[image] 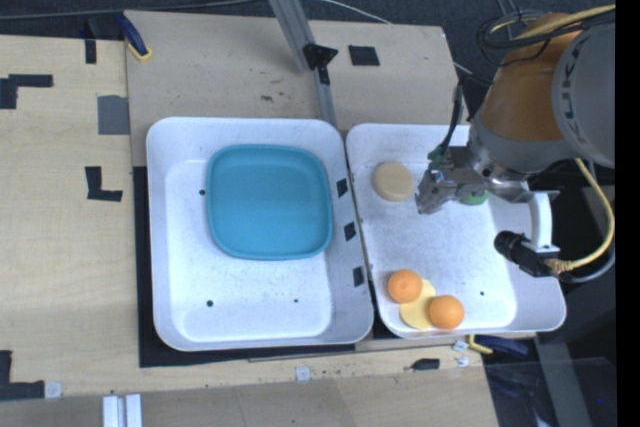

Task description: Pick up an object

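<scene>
Two orange balls (425, 299) sit at the right bin's (500, 215) near edge.
Gripper (432, 195) hangs just beside the beige disc (393, 180); whether it's clenched, I can't tell.

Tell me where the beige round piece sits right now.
In the right bin, upper left corner, lies the beige round piece, just left of the pincer.

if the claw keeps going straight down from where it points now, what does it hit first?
Most likely the bare floor of the right white bin. The claw points down just right of the round beige disc; depth is unclear, so a finger might clip its edge.
</scene>
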`<act>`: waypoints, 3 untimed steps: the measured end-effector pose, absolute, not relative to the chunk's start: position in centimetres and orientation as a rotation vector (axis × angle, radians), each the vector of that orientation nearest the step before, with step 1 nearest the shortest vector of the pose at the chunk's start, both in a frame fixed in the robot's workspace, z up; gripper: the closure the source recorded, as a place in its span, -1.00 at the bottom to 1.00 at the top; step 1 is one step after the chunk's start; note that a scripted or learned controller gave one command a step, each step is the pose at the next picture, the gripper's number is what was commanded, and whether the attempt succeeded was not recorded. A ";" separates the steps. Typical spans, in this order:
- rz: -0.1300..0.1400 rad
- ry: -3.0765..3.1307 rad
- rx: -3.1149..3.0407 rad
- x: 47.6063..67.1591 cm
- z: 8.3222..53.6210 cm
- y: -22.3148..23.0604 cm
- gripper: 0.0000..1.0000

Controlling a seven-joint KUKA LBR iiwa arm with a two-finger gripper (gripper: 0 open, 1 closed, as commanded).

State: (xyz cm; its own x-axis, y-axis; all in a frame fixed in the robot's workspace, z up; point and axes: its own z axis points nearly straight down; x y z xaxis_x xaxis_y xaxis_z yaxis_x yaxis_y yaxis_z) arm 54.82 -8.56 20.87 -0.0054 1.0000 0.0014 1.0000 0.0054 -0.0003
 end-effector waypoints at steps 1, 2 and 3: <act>-0.002 -2.226 -2.215 55.7 22.2 -3.5 1.00; 0.001 -2.225 -2.215 56.7 21.3 1.7 1.00; 0.000 -2.225 -2.216 57.4 21.0 6.3 1.00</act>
